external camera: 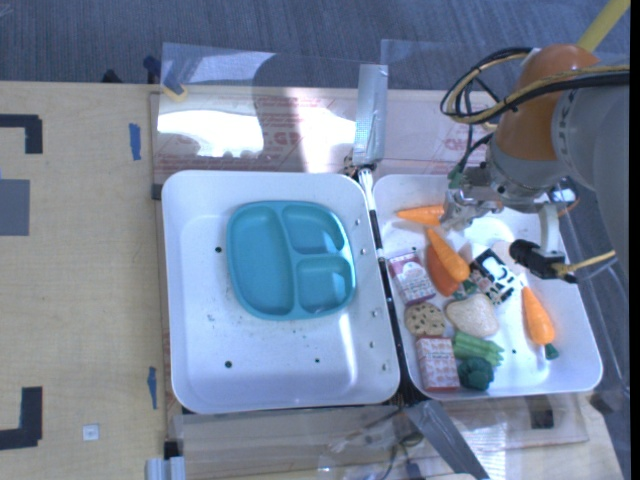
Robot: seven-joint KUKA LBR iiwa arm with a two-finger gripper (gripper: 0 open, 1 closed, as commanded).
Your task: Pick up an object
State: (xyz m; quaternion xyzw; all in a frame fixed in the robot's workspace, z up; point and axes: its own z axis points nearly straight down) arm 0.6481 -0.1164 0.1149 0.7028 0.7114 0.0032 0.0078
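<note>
The right bin [570,368] holds several toy foods. A small carrot [420,213] lies at its back, a larger carrot [446,258] slants below it, and a third carrot [538,316] lies near the right wall. My gripper [466,204] hangs over the back of this bin, just right of the small carrot and above the larger carrot's top end. The grey wrist and the orange band [552,66] hide how it stands. Nothing is visibly lifted off the bin floor.
Further right-bin items are a pink packet [412,278], a cookie [425,318], a beige piece [472,316], a black-and-white item [495,273], green beans [478,348], broccoli [476,373] and a red-white packet [435,360]. A blue divided plate [292,260] lies in the left bin [200,358].
</note>
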